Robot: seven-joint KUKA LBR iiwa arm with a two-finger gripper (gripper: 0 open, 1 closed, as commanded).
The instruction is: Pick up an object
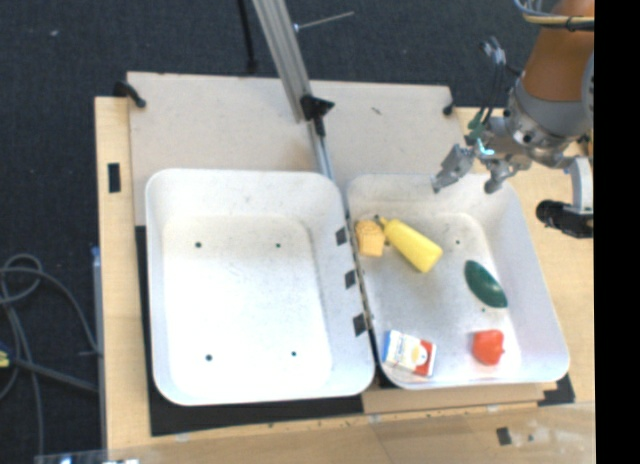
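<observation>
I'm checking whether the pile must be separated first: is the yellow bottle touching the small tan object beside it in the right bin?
Touching. The camera view shows the yellow bottle butting against the tan object, no bin floor visible between them.

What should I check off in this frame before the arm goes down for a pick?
1. Gripper clear of the objects: ok, it sits above the far rim of the right bin, touching nothing.
2. Fingers open and empty: ok, the two fingers stand apart with nothing between them.
3. Objects available in the right bin: ok, a yellow bottle, a small yellow block, a green object, a red object and a small carton.
4. An isolated target: ok, the green object lies apart from the rest.
5. Bottle free of neighbours: not ok, it lies against the block.
6. Gripper height above the bin: cannot tell.
</observation>
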